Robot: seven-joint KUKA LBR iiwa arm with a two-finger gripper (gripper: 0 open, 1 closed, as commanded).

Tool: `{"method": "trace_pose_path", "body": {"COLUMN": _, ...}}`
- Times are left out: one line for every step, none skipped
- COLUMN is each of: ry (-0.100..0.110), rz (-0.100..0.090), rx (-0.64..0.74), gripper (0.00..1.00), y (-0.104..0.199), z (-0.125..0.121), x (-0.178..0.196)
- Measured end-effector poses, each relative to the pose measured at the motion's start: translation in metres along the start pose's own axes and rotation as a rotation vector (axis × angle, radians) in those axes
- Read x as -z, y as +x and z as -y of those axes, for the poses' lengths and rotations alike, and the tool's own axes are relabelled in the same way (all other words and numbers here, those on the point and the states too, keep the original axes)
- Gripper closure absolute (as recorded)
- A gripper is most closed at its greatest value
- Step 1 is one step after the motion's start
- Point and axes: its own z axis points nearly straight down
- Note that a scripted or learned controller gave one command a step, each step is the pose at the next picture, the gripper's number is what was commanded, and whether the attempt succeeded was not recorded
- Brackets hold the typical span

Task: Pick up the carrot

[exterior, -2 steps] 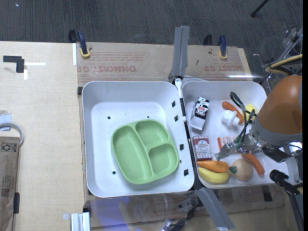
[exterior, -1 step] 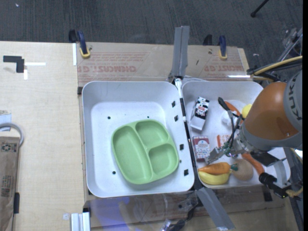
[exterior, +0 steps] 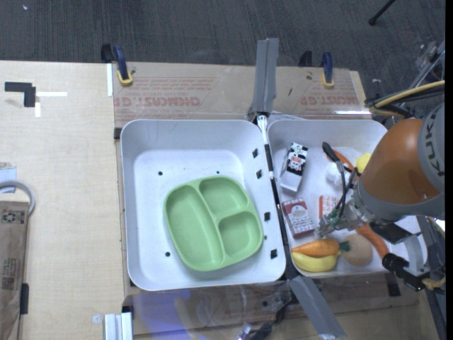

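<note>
Bright, even light from overhead; soft focus throughout.

My two white bins [exterior: 139, 211] glare almost to blankness, with only faint grey shading along their inner walls. The green plate [exterior: 212, 222] casts barely any shadow. The dark floor [exterior: 212, 13] at the top stays dim and grainy. A bluish sheen smears the counter [exterior: 64, 190] along its front edge. My orange band [exterior: 400, 165] looks blurred.

A robotics lab or test cell, not a home. The plywood table [exterior: 64, 190] carries 2 shallow white bins [exterior: 141, 211] fixed side by side, with blue clamps [exterior: 122, 68] pinning a cardboard sheet [exterior: 184, 94] at its back edge. The floor [exterior: 177, 13] is dark carpet, and the industrial arm [exterior: 403, 168] trails exposed cables [exterior: 407, 94].
</note>
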Motion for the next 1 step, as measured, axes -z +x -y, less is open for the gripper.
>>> {"method": "trace_pose_path", "body": {"ry": 0.002, "rz": 0.001, "rx": -0.075, "gripper": 1.00, "y": 0.0122, "z": -0.0034, "x": 0.1403}}
